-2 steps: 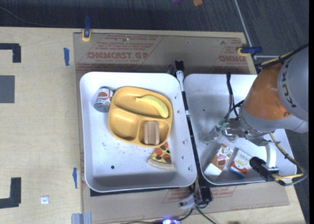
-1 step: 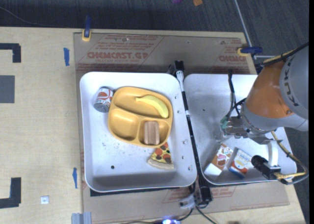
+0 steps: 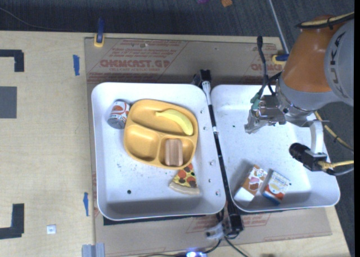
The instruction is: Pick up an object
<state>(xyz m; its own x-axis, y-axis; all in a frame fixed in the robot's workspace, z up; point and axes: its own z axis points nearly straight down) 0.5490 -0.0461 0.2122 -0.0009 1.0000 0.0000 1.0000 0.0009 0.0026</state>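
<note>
Two cartons (image 3: 263, 184) lie untouched near me in the right bin (image 3: 326, 199); I cannot tell my tool's (image 3: 260, 116) state; nothing lifted yet.

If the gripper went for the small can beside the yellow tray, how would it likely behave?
The can lies on its side against the yellow tray, so a nudge would probably roll it. Its curved, seemingly smooth wall could slip between fingers. It looks small, so likely light.
</note>
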